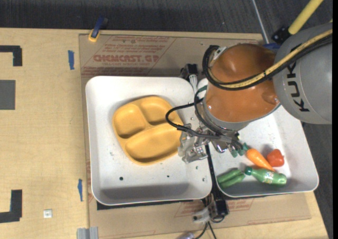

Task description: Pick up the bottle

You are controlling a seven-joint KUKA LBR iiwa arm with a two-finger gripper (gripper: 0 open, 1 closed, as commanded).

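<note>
A small green bottle [268, 176] lies on its side near the front edge of the right bin [296, 127]. My gripper [193, 149] hangs below the orange wrist band [240, 90], over the right edge of the left bin [100, 137], beside the yellow plate. It is well left of the bottle and apart from it. The wrist and cables hide much of the gripper.
A yellow divided plate [145, 128] lies in the left bin. In the right bin, a carrot [257, 157] and a red toy vegetable [275, 157] sit behind the bottle, and a green vegetable [231, 177] lies to its left. The arm covers much of the right bin.
</note>
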